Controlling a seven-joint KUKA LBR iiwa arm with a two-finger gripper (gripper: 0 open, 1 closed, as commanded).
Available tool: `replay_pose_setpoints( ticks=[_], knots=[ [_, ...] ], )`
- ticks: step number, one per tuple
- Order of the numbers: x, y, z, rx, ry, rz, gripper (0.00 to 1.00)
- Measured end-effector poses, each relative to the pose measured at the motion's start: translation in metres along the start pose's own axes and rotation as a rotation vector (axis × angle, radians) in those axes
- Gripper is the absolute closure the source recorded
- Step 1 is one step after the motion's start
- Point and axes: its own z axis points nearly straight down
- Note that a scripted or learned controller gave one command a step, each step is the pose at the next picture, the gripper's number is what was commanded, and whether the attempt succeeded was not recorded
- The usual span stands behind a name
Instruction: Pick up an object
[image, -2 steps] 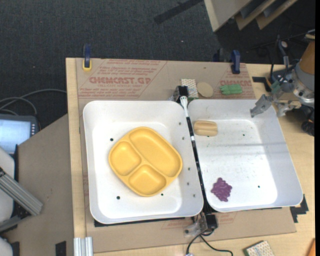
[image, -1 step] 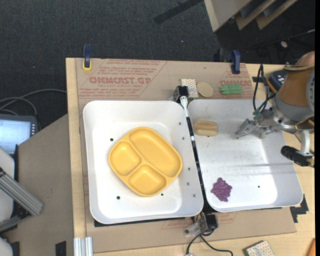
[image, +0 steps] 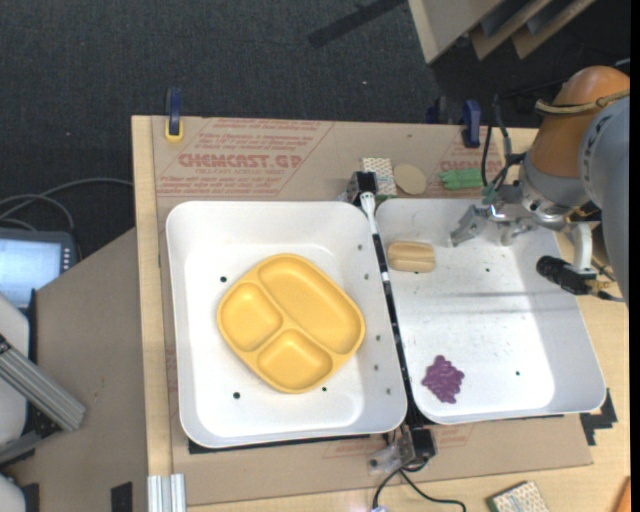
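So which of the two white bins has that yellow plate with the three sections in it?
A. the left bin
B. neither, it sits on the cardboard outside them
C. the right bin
A: the yellow three-compartment plastic plate lies in the left shallow white bin, while the right shallow white bin holds a tan bread-roll-shaped object and a small purple grape-like cluster.

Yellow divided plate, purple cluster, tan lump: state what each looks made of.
Yellow divided plate: likely moulded plastic, smooth, faint sheen, uniform colour. Purple cluster: bumpy, matte, possibly a plastic or rubber toy grape bunch; too small to tell. Tan lump: smooth, matte, rounded like a bread roll, perhaps plastic or foam.
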Motion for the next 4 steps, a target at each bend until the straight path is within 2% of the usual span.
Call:
replay_pose_setpoints(
  ticks=[1, 2, 3, 4],
  knots=[
    [-0.031, -0.057, -0.001, 0.006, 0.013, 0.005, 0.00],
    [0.000, 0.000, 0.000, 0.000, 0.002, 0.000, 0.00],
    [-0.031, -0.053, -0.001, 0.006, 0.013, 0.005, 0.00],
    [-0.028, -0.004, 0.003, 0.029, 0.023, 0.003, 0.00]
  ],
)
